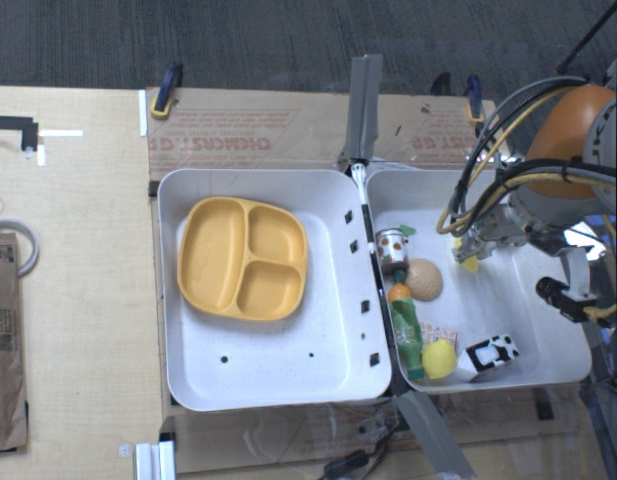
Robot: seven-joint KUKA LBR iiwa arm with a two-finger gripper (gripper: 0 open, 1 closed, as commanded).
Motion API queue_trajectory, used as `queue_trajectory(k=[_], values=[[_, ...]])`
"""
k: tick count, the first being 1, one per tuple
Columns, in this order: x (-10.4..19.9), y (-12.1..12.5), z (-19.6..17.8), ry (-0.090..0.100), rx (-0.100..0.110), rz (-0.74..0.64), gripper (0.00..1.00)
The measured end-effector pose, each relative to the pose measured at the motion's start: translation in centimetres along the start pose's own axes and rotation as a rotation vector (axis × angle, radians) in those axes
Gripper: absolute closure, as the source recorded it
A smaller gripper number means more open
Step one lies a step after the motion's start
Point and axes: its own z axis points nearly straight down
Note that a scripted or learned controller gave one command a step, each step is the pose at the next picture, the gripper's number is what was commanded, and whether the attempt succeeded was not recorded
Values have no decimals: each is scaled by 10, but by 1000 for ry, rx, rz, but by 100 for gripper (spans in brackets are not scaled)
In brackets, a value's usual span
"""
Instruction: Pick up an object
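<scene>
Counting from the camera view: two white bins side by side, the left bin (188,368) holding one yellow divided plate (242,258) with three compartments, lying flat in its upper left part and clear of the walls. The right bin (548,358) holds five loose items, all gathered along its left wall and lower edge: one small can-like item (392,247) uppermost, one brown round object (425,281) just beside and below it, one green packet with an orange top (404,326) lying lengthwise along the wall, one yellow ball (439,359) touching the packet's lower end, and one black-and-white item (492,352) well to the right of the ball near the bottom wall. One arm (568,138) enters from the right, trailing several black and yellow cables. The gripper (468,253) sits low over the upper middle of the right bin, just right of the brown round object and apart from it; a yellow patch shows at its tip (whether part of the tool or something carried cannot be told). Finger opening cannot be determined, as cables and the wrist body cover them. Labels on the can-like item and packet are too small to read. One flattened cardboard sheet (248,128) lies behind the bins.
</scene>
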Motion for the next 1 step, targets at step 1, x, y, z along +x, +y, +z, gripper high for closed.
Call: queue_trajectory(k=[1], values=[[57, 7, -97, 1, 1, -9, 100]])
